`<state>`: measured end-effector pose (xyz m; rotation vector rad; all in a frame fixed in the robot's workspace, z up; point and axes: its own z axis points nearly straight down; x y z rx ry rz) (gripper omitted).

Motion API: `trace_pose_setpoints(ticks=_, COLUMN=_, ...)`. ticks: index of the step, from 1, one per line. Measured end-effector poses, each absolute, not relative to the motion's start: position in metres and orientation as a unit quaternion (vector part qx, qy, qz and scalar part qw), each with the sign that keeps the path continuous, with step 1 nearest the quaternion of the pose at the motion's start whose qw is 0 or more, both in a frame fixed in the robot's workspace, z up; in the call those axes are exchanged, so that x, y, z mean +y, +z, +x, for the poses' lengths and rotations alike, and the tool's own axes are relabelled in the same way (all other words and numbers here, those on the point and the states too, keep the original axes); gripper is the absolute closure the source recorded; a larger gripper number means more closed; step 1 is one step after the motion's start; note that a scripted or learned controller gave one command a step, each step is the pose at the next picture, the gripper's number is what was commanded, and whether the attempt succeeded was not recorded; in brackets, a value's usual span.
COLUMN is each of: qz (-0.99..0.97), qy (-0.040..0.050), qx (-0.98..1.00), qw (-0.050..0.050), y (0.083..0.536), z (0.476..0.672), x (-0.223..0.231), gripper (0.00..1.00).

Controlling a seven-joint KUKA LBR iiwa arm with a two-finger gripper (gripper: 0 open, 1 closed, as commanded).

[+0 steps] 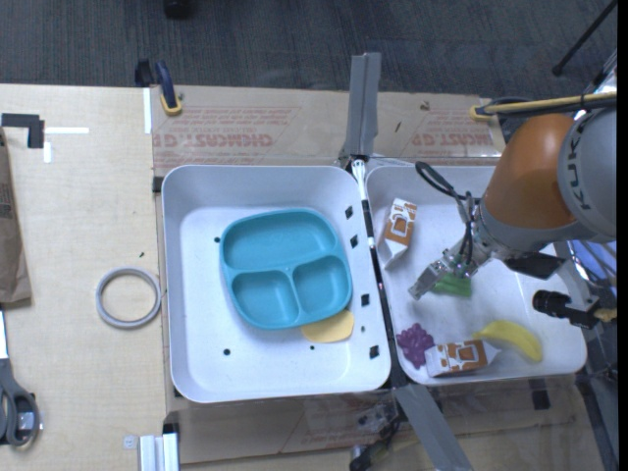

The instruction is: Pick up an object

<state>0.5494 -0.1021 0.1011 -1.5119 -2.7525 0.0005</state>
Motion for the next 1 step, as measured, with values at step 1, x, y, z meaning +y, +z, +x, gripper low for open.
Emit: trace_pose_setpoints(ticks=1, qz=-0.507, qy=-0.0001, qx=-0.862, qw=0.000, y=0.0919, z=0.5433, x=-0.1046, gripper=0.00)
